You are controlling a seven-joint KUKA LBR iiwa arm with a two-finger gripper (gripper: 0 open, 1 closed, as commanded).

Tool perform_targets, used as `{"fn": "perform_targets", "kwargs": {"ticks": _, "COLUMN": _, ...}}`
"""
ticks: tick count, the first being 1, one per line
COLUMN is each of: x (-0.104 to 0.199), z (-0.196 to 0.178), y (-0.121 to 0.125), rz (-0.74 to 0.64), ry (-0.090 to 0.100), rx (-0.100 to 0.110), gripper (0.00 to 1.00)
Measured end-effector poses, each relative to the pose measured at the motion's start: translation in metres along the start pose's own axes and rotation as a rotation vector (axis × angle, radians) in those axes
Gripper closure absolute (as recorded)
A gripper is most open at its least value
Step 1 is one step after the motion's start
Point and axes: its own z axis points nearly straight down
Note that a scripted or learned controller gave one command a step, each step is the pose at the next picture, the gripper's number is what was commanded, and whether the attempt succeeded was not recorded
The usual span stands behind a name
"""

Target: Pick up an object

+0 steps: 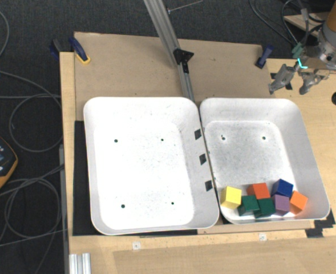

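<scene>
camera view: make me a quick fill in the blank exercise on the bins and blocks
1. All the blocks lie in the ___ bin as this view shows it.
2. The yellow block is the one farthest ___ in the cluster.
3. The gripper hangs beyond the far rim with ___ between its fingers.
4. The blue block sits next to a ___ block.

Missing words: right; left; nothing; purple

Coloured blocks (263, 198) clustered at right bin's (304, 141) near edge
</scene>
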Motion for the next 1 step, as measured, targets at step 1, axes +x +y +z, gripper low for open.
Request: {"fn": "perform_targets", "kwargs": {"ticks": 1, "x": 0.0091, "z": 0.0496, "y": -0.0052, "rz": 0.0, "ry": 0.002, "rx": 0.004, "gripper": 0.0}}
